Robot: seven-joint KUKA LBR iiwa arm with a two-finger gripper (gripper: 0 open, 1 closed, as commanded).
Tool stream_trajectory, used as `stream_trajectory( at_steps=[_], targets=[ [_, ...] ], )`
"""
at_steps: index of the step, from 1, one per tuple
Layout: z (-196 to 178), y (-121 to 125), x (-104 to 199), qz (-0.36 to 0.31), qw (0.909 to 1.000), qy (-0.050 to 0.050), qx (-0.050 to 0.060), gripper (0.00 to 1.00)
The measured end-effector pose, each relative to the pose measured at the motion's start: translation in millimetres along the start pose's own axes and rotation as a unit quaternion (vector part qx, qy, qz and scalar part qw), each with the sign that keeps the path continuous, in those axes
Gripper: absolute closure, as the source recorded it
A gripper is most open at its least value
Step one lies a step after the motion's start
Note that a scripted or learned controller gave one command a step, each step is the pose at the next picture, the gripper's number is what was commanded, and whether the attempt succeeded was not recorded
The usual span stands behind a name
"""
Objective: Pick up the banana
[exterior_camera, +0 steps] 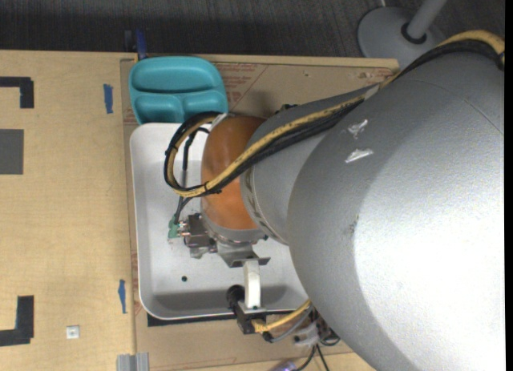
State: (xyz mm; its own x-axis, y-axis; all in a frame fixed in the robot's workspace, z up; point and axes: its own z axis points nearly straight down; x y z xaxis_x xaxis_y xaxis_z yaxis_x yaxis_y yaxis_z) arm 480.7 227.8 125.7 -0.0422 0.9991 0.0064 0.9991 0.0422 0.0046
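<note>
The arm [385, 177] reaches in from the right and hangs low over the near white bin [152, 281], its grey body and orange band [228, 177] covering most of the bin's floor. The tool [212, 241] sits beneath the wrist, pointing down into the bin, with black and yellow cables [180, 161] looped beside it. Whether the tool is apart or together cannot be told, since the wrist hides it from above.

The banana cannot be made out; if it lies in this bin it is probably under the arm, directly below or just beside the tool, so its long axis and its bearing from the tool cannot be read. A teal plastic object [176, 89] rests at the bin's far edge on the cardboard-covered counter [64, 201], well clear of the tool.
</note>
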Motion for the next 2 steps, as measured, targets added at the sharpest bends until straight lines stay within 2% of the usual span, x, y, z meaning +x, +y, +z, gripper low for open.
stream_trajectory(
  at_steps=[2],
  targets=[
    [-19.3,0.5,0.7,0.000,1.0000,0.000,-0.001,1.00]
  ],
)
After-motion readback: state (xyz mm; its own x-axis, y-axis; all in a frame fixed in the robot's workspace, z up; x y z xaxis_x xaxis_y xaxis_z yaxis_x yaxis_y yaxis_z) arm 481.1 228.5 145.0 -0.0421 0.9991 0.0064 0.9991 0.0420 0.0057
